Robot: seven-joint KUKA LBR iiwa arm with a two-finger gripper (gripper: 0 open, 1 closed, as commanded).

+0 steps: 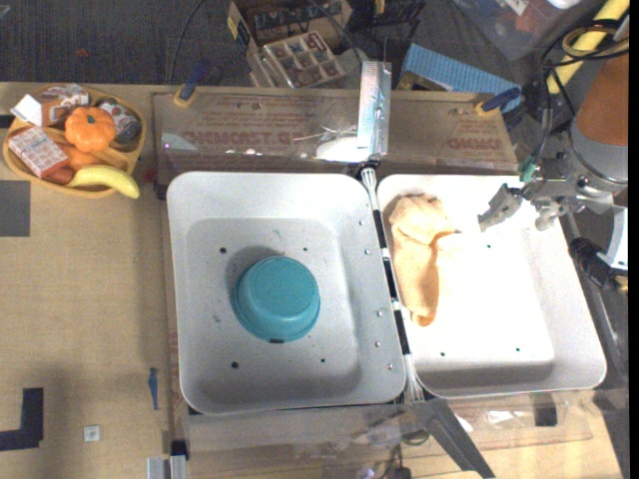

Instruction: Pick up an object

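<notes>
My end effector hung over the far right part of the right bin, its two fingers spread apart with nothing between them, so by my judgement the pick had not yet been made. The nearest candidate was the tan, floppy cloth-like object (I could not tell exactly what it was), lying along the left side of that same bin, just left of my fingers and apart from them. The other choice was the teal bowl, upside down in the middle of the left bin, well apart from me. What remained, as I judged it, was the whole of the job: moving over one object, lowering, closing and lifting.

The two white bins sat side by side on a wooden surface. At the far left corner stood a shallow basket holding a small pumpkin, a banana and some small packets. Beyond the bins lay cardboard, cables and boxes on a dark floor.
</notes>
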